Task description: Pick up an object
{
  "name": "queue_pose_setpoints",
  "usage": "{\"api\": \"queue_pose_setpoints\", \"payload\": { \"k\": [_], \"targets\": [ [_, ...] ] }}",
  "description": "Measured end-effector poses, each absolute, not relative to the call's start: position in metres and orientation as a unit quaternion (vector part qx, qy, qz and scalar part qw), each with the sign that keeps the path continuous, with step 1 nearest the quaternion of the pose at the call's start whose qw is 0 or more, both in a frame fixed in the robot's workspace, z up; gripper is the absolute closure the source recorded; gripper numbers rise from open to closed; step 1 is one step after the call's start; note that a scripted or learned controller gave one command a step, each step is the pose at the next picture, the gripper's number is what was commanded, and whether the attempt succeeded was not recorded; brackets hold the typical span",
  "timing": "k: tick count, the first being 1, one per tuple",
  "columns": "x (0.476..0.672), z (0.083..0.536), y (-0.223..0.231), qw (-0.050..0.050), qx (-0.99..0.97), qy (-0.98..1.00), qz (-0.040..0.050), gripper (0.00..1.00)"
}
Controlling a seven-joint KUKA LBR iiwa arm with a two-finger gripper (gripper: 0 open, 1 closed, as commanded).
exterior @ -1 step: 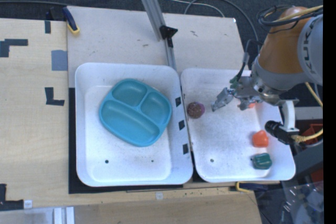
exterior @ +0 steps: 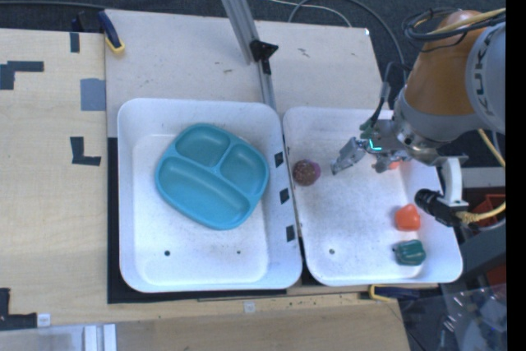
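Right bin (exterior: 345,259): round maroon ball (exterior: 306,172), no long axis; hand (exterior: 355,154) beside it, tilted leftward, fingers spread, nothing held.

Even, bright light from overhead fills the frame. The two white bins (exterior: 131,177) nearly wash out, with faint soft shadows under their rims. The blue plate (exterior: 212,175) shows a mild sheen. The whole picture is slightly soft and grainy, darkest along the top edge.

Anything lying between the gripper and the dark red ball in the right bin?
No. In the camera view, only bare white bin floor separates the gripper from the ball.
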State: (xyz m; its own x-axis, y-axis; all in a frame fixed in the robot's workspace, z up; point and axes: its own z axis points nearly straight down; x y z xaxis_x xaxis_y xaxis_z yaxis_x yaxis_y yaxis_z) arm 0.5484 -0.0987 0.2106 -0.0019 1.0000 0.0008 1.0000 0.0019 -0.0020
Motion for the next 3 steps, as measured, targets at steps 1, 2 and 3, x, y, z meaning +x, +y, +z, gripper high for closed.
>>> {"api": "queue_pose_setpoints", "payload": {
  "k": [1,2,3],
  "targets": [
    [0.553,0.165,-0.099,0.002,-0.707,-0.708,0.0024,0.00],
    [0.547,0.101,-0.098,0.004,-0.707,-0.708,0.0031,0.00],
    [0.547,0.089,-0.098,0.000,-0.707,-0.708,0.0009,0.00]
  ]
}}
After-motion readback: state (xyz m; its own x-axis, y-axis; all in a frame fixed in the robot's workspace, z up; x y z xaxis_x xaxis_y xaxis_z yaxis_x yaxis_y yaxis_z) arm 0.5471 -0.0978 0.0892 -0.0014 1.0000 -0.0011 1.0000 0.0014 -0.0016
